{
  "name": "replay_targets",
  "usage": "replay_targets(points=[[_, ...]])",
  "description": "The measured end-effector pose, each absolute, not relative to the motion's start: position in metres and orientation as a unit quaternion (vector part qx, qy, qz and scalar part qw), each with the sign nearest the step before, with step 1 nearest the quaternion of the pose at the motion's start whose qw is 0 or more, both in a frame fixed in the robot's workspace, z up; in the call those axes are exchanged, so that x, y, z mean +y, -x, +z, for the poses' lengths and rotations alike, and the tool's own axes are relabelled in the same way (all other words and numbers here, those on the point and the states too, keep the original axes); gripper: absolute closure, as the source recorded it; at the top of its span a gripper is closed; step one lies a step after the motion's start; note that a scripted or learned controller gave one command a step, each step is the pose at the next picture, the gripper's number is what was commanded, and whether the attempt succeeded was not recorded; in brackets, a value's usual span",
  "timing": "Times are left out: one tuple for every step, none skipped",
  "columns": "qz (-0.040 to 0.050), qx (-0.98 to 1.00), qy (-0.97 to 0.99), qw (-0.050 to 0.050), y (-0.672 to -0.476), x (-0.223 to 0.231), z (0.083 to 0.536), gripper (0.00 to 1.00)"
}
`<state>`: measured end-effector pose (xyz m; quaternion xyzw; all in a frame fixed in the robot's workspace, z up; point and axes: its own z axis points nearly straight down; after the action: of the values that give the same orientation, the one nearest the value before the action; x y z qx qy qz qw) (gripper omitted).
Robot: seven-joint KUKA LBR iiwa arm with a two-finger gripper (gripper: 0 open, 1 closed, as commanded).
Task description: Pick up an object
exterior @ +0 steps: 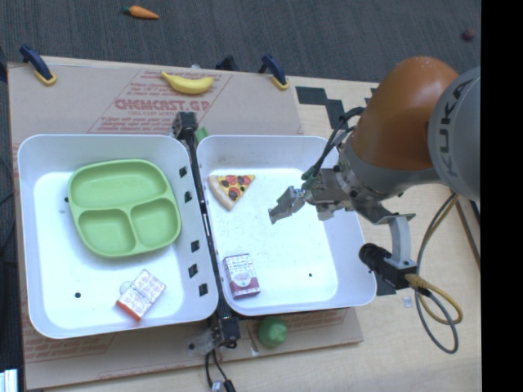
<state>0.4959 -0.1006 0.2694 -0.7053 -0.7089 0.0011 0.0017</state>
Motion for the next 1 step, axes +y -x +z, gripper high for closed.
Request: replay_targets(points=[[0.0011,-0.710,0.705,0.001,-0.4764,-0.0925,0.1553,0.00]])
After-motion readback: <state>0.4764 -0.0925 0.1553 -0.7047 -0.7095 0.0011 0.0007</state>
